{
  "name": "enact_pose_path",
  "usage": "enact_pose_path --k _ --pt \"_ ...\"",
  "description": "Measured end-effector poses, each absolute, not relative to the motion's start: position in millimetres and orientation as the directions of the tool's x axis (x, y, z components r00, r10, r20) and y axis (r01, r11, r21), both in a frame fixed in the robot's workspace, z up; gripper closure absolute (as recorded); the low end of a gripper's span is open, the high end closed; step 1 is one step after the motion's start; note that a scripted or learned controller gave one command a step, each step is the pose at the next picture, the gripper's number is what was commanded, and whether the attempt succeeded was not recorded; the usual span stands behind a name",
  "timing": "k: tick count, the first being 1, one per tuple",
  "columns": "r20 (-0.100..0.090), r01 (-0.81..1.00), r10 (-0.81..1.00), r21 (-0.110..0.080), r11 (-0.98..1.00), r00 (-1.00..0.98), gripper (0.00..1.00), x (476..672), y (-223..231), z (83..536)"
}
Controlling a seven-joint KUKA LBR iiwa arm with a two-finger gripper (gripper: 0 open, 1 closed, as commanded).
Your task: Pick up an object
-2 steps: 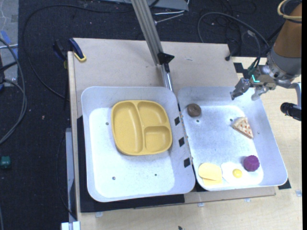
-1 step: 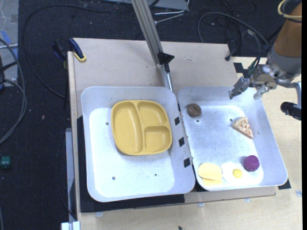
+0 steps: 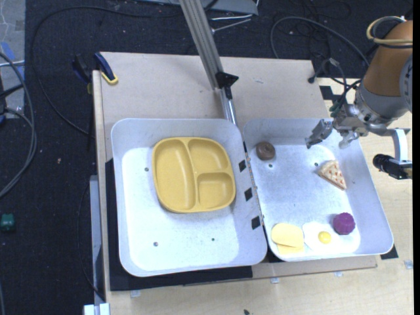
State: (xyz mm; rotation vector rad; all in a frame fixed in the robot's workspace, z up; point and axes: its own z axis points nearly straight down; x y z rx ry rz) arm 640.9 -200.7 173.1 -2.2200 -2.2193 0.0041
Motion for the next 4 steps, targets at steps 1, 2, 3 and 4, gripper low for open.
enact_pose_path --k 1,2,3,4 --pt "-0.001 1.000 1.000 -0.002 0.000 0.000 0.00 642.5 -203.4 110.5" --pt "-0.001 1.000 1.000 -0.001 0.002 -0.002 0.00 642.6 -203.0 91.6" --pt "-0.003 1.000 1.000 0.003 0.003 -0.003 1.00 643.6 -203.1 103.5" --pt "-0.003 1.000 1.000 0.008 0.001 -0.001 1.00 646.0 -207.9 167.1"
